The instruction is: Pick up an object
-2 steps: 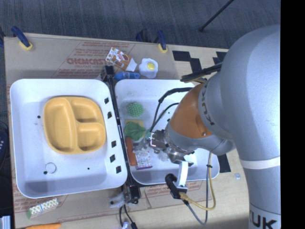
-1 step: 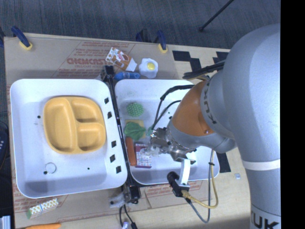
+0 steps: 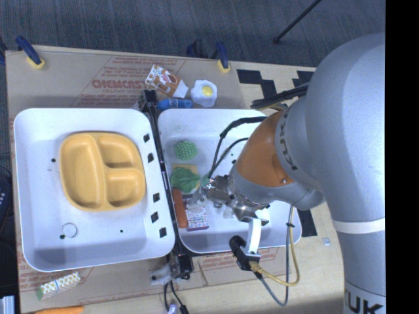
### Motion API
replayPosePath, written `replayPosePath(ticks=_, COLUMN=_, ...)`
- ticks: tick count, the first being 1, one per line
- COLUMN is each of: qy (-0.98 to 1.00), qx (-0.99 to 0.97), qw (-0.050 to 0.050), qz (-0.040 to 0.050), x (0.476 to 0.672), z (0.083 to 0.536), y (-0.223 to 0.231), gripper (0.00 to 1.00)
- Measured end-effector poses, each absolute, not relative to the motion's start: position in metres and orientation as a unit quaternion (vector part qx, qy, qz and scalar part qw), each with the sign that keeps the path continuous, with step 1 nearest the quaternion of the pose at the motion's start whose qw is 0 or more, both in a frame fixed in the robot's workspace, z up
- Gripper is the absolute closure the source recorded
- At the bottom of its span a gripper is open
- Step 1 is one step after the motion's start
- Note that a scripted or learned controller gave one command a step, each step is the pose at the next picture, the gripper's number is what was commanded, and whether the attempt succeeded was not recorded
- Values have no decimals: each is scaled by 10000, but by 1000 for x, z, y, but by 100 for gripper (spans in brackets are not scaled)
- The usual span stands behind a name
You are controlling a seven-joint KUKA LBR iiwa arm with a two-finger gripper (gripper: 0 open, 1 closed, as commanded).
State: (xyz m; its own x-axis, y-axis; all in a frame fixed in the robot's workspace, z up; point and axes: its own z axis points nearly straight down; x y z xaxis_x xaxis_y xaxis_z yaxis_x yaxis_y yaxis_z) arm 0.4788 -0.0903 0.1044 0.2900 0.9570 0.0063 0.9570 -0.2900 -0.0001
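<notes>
Yellow plastic tray (image 3: 102,170), with three compartments, lies in the left bin (image 3: 33,175). The arm (image 3: 308,156) reaches over the right bin (image 3: 216,124), its gripper (image 3: 211,187) low beside a green leafy toy (image 3: 185,178); whether it is open or closed I cannot tell. A green studded ball (image 3: 185,150) lies behind the toy, a red packet (image 3: 196,218) and an orange stick (image 3: 178,207) in front.
</notes>
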Motion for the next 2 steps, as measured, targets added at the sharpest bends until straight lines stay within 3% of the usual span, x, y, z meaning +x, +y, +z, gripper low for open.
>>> replayPosePath(ticks=2, qy=-7009, qx=-7133, qw=-27, qz=-29, x=480, z=95, y=-92, gripper=0)
